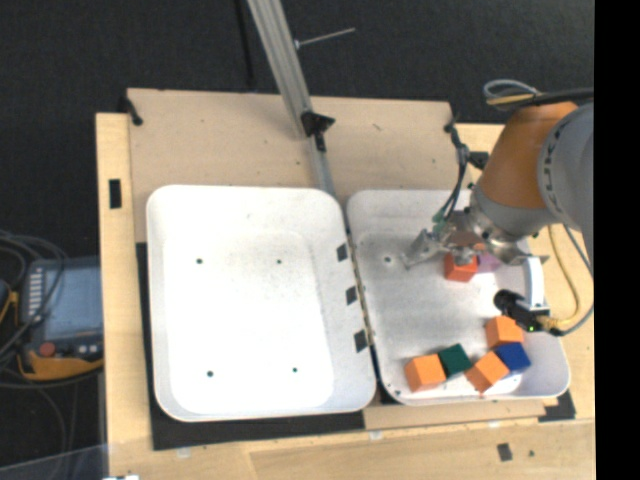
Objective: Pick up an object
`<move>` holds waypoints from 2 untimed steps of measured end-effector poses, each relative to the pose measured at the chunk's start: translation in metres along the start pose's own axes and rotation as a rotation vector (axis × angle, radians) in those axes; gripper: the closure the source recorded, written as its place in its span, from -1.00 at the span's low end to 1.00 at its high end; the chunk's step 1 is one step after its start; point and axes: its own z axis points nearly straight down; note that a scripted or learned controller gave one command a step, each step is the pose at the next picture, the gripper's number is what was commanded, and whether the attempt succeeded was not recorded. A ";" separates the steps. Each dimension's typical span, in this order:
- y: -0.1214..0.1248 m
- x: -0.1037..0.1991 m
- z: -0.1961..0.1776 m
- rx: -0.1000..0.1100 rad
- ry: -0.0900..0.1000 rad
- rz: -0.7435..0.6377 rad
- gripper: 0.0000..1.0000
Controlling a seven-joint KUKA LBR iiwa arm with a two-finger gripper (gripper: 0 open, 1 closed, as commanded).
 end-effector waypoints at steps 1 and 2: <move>0.001 0.000 -0.009 -0.005 0.001 0.006 1.00; 0.005 0.006 -0.070 0.016 0.005 -0.007 1.00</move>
